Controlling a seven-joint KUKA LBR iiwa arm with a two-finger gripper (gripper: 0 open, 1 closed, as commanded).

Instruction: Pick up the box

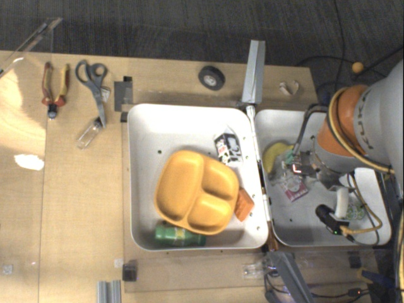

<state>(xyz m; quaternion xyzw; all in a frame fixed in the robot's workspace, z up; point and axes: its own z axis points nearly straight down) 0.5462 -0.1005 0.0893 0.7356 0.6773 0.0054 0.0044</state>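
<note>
You cannot tell the state of the jaws, so bring them slowly above the small box (228, 148) in the left bin (142, 169).

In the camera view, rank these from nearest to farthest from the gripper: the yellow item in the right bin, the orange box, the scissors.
Gripper is in the right bin.
1. Yellow item, right bin, just left of the gripper.
2. Orange box, left bin, by its right wall.
3. Scissors, on the bench, far left.
</note>
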